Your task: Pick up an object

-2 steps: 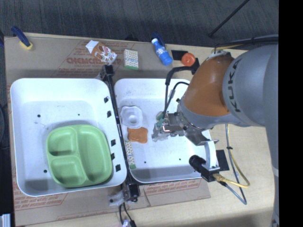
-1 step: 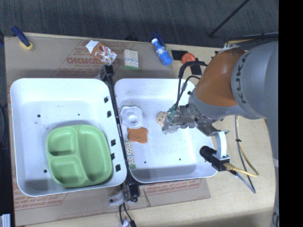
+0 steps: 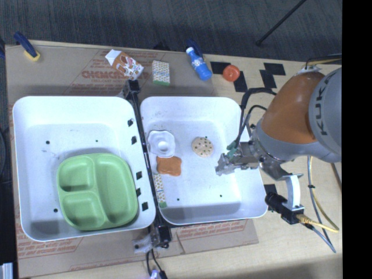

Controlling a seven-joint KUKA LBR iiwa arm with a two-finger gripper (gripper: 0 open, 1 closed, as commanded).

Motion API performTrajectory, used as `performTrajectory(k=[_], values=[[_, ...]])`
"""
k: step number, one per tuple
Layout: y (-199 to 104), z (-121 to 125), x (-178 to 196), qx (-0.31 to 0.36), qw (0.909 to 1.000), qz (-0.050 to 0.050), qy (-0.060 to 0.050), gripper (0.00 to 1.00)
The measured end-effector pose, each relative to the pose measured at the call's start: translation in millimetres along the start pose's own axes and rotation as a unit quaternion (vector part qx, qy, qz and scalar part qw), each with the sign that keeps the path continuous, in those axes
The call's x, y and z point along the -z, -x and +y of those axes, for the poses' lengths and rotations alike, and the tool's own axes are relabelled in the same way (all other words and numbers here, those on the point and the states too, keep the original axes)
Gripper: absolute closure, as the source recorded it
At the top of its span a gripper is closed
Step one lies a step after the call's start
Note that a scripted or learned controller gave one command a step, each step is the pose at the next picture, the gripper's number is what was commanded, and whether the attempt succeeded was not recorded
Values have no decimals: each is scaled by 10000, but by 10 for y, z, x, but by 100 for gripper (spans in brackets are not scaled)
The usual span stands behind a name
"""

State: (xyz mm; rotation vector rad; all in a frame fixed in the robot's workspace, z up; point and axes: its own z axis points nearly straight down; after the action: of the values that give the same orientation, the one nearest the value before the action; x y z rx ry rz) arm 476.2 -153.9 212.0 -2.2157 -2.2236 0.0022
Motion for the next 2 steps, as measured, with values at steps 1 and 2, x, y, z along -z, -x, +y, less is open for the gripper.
performTrajectory(k=[1,2], values=[[291,986,87,10,10000,-5,13,100],[291,984,85,12,10000,-4,10,0]])
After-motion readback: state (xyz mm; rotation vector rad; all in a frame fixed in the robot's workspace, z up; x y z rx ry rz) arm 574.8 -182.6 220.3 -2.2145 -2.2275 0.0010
